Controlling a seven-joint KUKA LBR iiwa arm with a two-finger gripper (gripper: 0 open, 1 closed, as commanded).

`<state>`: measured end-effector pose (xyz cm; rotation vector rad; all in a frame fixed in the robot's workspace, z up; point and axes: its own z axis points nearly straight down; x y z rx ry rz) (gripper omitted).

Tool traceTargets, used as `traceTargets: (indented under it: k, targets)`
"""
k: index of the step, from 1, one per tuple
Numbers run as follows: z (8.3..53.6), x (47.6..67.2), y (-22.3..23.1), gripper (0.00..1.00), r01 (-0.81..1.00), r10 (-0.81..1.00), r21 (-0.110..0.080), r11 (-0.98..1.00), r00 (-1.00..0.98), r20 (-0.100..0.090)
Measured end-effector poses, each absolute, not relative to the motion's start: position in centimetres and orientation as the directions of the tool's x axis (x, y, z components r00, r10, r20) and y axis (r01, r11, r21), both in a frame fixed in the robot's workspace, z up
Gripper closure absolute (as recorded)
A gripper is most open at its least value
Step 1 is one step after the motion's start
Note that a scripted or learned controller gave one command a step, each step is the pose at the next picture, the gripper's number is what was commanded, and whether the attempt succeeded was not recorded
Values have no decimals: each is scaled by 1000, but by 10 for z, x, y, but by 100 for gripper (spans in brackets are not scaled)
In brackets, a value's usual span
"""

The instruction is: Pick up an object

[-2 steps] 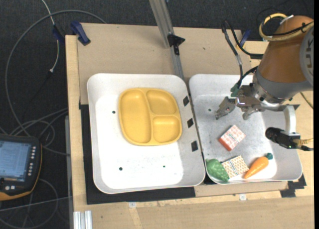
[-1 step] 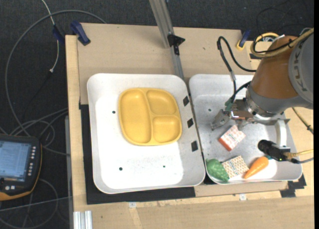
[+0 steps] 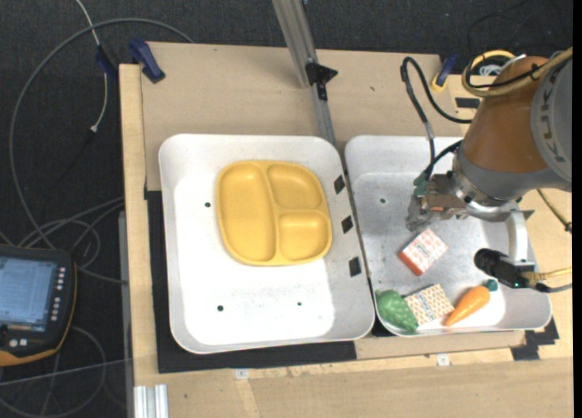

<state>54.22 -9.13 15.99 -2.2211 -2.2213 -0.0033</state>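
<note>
A: Colours first: left white bin carries a plain yellow divided tray.

B: At four o'clock, right white bin shows a red-and-white box, a green leafy piece, a checked tan-and-white packet and an orange carrot with a green top.

A: Arm: orange band, grey above it. Bench: pale tan.

Two white bins: left bin, right bin. One yellow divided plate, three compartments. One red-and-white carton. One patterned packet. One green vegetable toy. One orange carrot toy. One arm, one gripper. One tablet pendant. Two blue clamps: one, other.
</note>
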Motion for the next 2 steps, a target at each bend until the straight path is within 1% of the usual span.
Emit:
traceTargets:
  k: [1,2]
  targets:
    - [206,546,-98,100,1000,1000,7,1,-1,-1]
    - [270,546,-95,100,1000,1000,9,2,-2,-1]
